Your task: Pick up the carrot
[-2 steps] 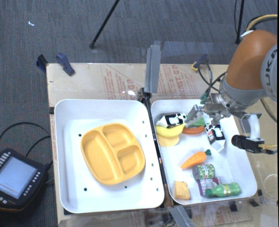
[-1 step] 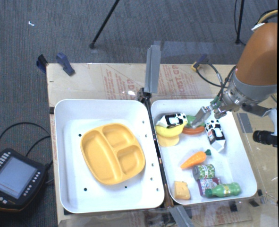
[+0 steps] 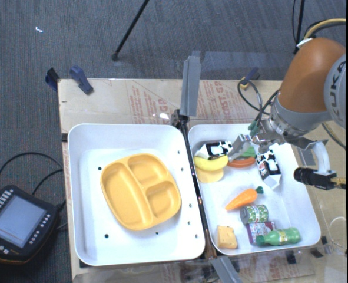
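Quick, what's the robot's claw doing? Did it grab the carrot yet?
Gripper: can't tell if it's open or closed. It's at the back of the right bin; the carrot lies apart from it, not grabbed.

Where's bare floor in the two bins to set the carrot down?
Left bin: bare strips all round the yellow plate, widest along its left and near edges. Right bin: a patch between the carrot and the right wall, another at the near-left, before the cheese. Crowded at the far end under the gripper and round the can.
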You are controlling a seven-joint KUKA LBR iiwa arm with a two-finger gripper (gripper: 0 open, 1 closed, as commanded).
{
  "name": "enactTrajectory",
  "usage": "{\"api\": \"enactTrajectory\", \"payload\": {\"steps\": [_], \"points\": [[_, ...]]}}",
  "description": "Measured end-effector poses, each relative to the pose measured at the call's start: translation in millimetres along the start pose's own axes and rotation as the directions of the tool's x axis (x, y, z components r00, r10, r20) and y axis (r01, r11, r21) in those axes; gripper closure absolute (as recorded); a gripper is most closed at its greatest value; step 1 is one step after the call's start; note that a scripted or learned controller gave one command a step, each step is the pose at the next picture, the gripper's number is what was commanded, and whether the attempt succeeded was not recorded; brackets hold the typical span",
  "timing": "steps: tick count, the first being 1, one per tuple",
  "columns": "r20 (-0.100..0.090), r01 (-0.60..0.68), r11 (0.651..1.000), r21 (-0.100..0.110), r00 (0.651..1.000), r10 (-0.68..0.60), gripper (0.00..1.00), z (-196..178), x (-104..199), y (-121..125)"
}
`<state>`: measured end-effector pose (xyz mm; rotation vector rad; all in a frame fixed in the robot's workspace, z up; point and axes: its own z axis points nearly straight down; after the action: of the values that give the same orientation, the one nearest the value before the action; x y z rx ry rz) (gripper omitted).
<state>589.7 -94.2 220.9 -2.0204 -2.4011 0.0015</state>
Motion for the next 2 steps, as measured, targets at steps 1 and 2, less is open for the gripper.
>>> {"api": "enactTrajectory", "payload": {"steps": [1, 2], "points": [[-0.001, 0.024, 1.000, 0.002, 1.000, -0.024, 0.00, 59, 15, -81], [0.016, 0.283, 0.959, -0.023, 0.959, -0.283, 0.00, 124, -2, -77]]}}
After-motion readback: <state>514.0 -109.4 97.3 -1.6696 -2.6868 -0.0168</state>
